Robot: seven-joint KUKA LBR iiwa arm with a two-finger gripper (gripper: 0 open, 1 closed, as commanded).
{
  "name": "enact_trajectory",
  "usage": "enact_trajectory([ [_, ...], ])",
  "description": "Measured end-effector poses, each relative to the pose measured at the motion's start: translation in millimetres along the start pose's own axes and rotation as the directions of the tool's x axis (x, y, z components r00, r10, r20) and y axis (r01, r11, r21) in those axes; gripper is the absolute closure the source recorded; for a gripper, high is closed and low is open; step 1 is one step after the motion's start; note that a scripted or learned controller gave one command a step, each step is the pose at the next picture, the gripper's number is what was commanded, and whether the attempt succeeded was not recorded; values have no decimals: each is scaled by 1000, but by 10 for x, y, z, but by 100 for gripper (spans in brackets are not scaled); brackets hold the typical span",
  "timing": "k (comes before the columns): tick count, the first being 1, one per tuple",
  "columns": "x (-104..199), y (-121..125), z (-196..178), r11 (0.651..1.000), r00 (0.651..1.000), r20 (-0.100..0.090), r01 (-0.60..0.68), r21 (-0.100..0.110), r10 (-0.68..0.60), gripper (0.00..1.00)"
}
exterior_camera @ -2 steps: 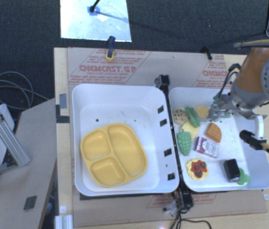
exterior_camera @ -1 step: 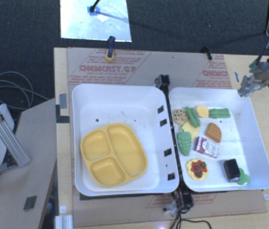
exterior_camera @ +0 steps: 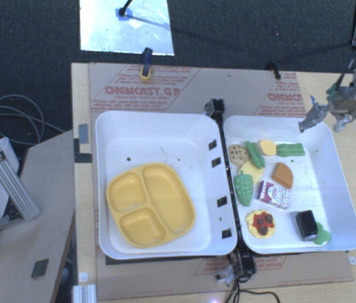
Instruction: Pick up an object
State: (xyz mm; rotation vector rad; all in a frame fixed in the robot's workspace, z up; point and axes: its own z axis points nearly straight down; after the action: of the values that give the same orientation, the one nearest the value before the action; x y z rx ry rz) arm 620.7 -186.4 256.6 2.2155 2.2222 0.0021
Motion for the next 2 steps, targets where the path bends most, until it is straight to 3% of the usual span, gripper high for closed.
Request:
enact_trajectory([
  [1, -19, 140, 608, 1000, 1000, -1, 1, 3, -1, 0],
  [2, -21, 140, 574, 1000, 1000, 0, 1, 1, -1, 0],
])
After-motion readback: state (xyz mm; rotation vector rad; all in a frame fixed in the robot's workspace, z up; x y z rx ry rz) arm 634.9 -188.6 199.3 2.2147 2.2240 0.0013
